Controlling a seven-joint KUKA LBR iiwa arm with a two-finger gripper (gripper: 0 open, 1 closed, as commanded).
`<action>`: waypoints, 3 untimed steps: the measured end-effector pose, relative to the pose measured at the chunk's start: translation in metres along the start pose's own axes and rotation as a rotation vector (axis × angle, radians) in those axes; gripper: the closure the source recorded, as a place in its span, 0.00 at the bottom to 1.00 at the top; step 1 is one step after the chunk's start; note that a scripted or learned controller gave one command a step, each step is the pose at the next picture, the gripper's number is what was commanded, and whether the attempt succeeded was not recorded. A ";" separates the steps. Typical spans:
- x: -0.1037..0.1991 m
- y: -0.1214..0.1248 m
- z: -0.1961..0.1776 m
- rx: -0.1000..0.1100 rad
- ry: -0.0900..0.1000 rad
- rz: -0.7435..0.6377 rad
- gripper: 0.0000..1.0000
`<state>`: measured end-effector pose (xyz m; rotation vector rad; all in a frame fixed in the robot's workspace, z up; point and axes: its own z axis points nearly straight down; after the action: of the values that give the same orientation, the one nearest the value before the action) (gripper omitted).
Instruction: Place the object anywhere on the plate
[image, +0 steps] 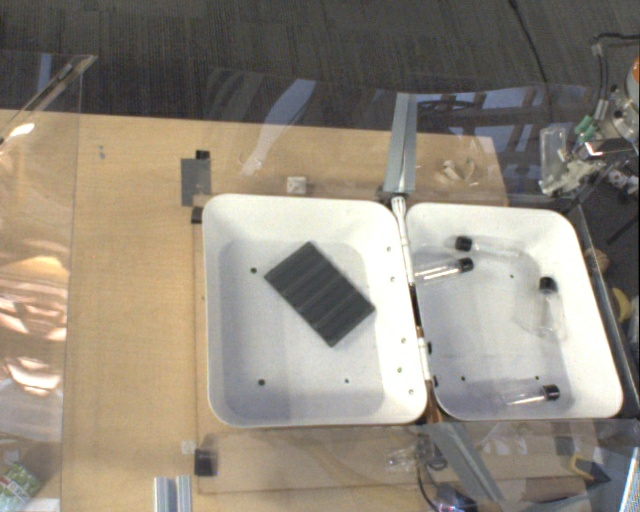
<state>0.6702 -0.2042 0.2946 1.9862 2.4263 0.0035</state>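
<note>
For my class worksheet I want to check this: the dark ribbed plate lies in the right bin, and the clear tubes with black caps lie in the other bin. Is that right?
Not quite. The camera view shows the dark ribbed plate lying in the left bin, not the right one. The clear tubes with black caps lie in the other bin, the right bin.

Looking down at a slant from a fixed spot above the counter (120, 300), taking in both white bins: left bin (225, 400), right bin (590, 400). Sitting far enough back to catch counter edges and floor beyond.
</note>
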 end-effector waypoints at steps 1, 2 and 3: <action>-0.001 0.000 -0.036 -0.001 0.000 0.002 1.00; 0.000 0.000 -0.034 0.000 0.000 0.014 1.00; 0.000 0.000 -0.030 -0.001 -0.001 -0.005 1.00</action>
<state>0.6704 -0.2036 0.3243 1.9793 2.4306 0.0038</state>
